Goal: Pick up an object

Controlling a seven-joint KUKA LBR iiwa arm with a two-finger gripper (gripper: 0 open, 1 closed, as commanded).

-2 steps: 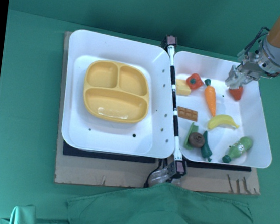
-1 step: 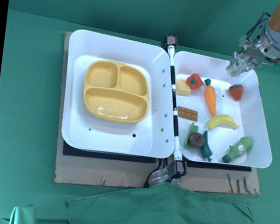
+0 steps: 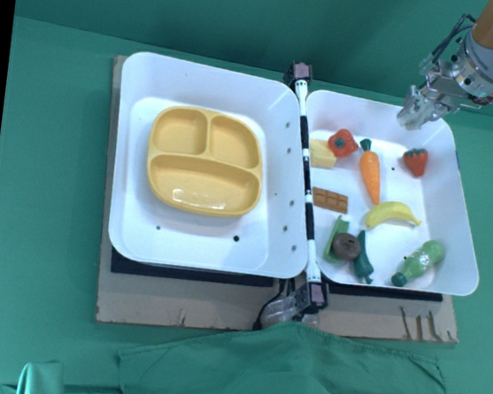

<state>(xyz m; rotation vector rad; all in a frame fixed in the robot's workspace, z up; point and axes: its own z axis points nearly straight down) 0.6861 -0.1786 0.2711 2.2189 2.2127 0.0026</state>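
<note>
My gripper hangs over the far edge of the right bin, up and to the left of a strawberry. Nothing shows between its fingertips. In that bin lie a red pepper, a yellow cheese wedge, a carrot, a banana, a brown chocolate bar, a green bottle, a brown round piece and green pods.
The left bin holds a yellow divided plate. A black-and-white bar runs between the bins. Green cloth is bunched at the front of the bench.
</note>
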